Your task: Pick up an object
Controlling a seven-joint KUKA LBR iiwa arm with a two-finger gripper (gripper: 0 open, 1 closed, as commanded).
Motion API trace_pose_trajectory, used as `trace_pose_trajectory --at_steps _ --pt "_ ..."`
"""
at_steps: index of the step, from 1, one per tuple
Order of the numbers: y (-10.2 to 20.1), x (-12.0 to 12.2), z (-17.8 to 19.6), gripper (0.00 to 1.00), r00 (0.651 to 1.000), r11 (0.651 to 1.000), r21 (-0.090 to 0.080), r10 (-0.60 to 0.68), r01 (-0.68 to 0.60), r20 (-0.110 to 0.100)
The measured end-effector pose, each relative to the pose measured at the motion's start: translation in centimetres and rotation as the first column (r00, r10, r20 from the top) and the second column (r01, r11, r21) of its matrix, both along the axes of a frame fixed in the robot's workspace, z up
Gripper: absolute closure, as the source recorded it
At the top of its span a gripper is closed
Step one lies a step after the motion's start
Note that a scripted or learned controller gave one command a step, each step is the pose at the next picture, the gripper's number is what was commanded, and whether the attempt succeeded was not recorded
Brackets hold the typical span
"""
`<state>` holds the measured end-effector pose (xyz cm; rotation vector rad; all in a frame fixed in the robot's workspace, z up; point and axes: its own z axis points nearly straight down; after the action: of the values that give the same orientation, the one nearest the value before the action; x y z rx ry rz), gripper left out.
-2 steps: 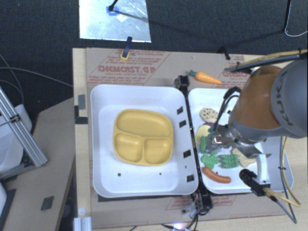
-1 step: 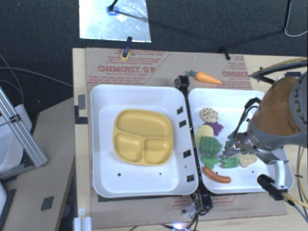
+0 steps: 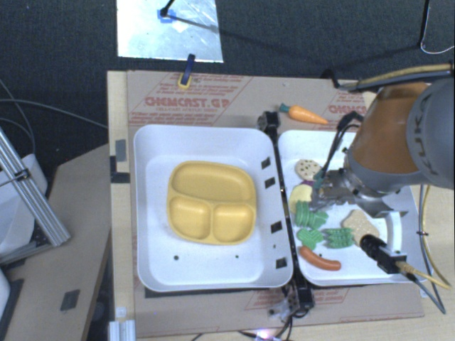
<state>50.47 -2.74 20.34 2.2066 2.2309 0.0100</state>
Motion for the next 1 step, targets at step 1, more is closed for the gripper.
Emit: trace_pose_trajectory --at_steps 1 --pt "-0.17 -1.69 -0.2 1.0 1.0 1.0 -0.002 -0.01 0.01 -0.007"
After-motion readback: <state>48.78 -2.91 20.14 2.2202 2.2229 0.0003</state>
